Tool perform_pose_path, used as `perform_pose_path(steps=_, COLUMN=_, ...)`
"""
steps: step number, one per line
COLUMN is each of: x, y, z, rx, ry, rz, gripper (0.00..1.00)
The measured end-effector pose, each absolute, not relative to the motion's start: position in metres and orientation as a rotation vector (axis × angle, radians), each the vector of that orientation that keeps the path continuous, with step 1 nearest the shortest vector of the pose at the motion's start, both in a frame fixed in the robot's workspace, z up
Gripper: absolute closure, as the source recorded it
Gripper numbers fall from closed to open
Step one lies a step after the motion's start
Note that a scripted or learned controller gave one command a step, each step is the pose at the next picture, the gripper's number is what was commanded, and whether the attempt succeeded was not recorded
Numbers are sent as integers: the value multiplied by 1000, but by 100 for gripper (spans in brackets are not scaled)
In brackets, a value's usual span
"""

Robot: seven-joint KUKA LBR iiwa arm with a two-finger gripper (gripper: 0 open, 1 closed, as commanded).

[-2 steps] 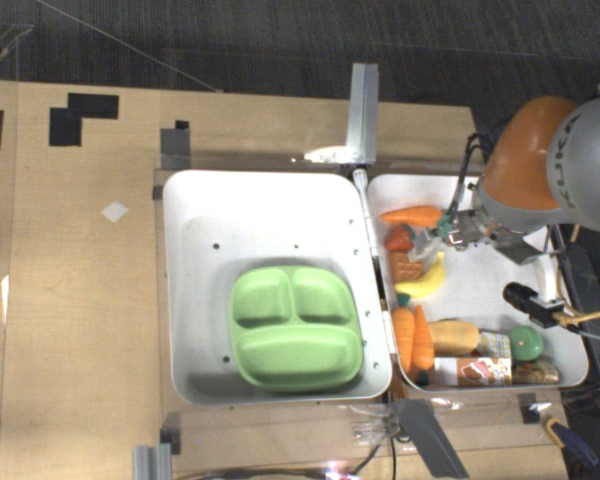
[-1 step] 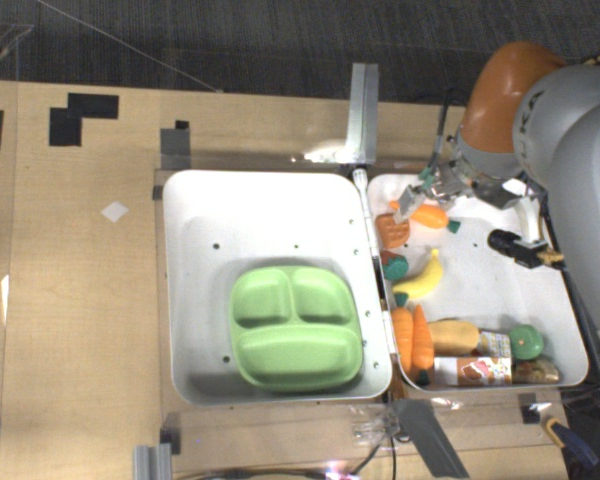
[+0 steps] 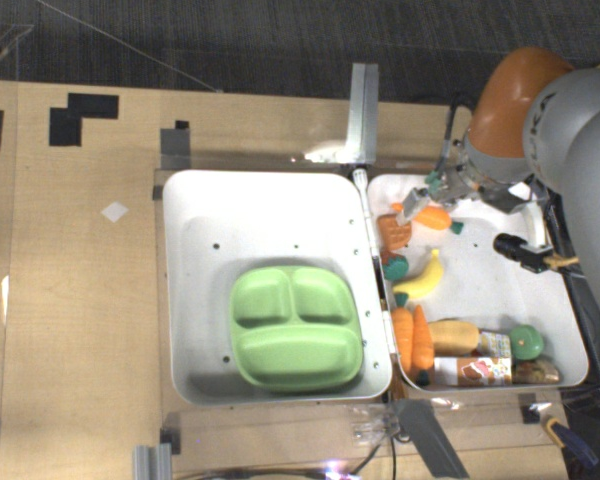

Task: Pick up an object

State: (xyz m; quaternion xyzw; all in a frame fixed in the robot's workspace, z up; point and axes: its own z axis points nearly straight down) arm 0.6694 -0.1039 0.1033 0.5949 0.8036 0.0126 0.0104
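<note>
L bin (image 3: 195,268): green tray (image 3: 295,326). R bin (image 3: 480,268): banana (image 3: 423,276), carrots (image 3: 412,338), toys. Pincer (image 3: 428,200) at orange toy (image 3: 432,218); grip can't tell.

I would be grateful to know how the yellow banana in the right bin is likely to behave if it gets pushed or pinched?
The banana looks like a smooth moulded toy, so probably stiff and light. Its curved, glossy skin may slip from a pinch. Lying flat near the green piece and the carrot, it would likelier spin or slide than roll.
</note>
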Motion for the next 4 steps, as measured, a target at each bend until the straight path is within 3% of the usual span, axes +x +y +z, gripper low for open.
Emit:
perform_pose_path(steps=3, x=666, y=-125, z=103, rx=2003, ry=2389, rz=36, gripper=0)
perform_pose_path(steps=4, x=669, y=-124, z=120, rx=1992, ry=2394, rz=39, gripper=100)
